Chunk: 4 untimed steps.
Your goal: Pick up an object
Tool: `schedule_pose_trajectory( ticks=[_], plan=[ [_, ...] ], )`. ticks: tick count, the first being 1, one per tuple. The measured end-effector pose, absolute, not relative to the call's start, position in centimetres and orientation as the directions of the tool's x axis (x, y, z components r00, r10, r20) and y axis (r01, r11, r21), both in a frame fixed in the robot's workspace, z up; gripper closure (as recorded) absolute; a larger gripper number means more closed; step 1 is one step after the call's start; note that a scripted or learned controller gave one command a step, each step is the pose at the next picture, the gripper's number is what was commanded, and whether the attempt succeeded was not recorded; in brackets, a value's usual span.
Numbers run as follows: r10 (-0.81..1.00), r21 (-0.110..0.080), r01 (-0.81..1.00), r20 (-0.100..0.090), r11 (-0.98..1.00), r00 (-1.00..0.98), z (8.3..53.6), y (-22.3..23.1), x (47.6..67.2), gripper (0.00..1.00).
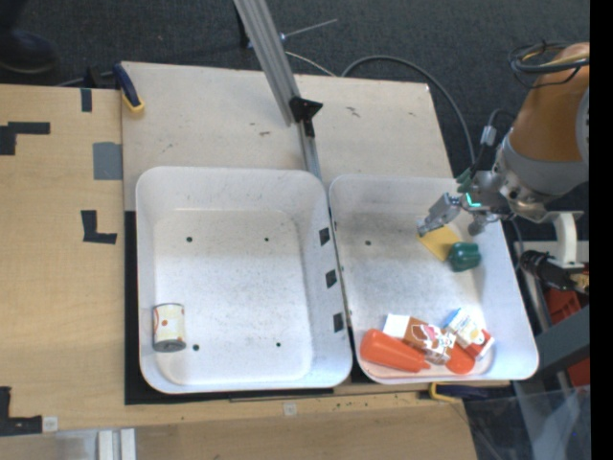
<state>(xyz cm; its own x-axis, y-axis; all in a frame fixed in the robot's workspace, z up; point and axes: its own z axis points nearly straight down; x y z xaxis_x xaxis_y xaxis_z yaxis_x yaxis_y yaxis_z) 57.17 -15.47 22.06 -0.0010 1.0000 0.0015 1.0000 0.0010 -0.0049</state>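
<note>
Locate the pincer (448, 216) over the upper right part of the right bin (383, 257). You cannot tell from this view how it is set, and nothing is visibly lifted, so treat the pick as not yet made.

Directly beneath and beside it lie a yellow block (439, 244) and a dark green piece (465, 256), touching or nearly touching each other; these are the nearest candidates. Whether the pincer touches the yellow block cannot be determined.

Farther along the bin's near edge, note an orange carrot-shaped item (391, 352) among small printed packets (448, 336).

In the left bin (230, 276), a small can (169, 327) lies at the near left corner. The desk (57, 257) extends to the left.

Remaining: descend, close, lift.
</note>
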Motion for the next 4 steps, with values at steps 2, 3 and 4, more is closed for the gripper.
schedule_pose_trajectory(
  ticks=[2, 3, 4],
  plan=[
    [1.000, -0.008, 1.000, 0.001, 0.001, -0.001, 16.0, -15.2, 56.6, 0.00],
    [1.000, 0.005, 1.000, 0.006, 0.002, -0.002, 10.9, -15.7, 57.4, 0.00],
    [1.000, 0.022, 1.000, -0.002, 0.001, -0.001, 11.1, -15.8, 57.9, 0.00]
  ],
)
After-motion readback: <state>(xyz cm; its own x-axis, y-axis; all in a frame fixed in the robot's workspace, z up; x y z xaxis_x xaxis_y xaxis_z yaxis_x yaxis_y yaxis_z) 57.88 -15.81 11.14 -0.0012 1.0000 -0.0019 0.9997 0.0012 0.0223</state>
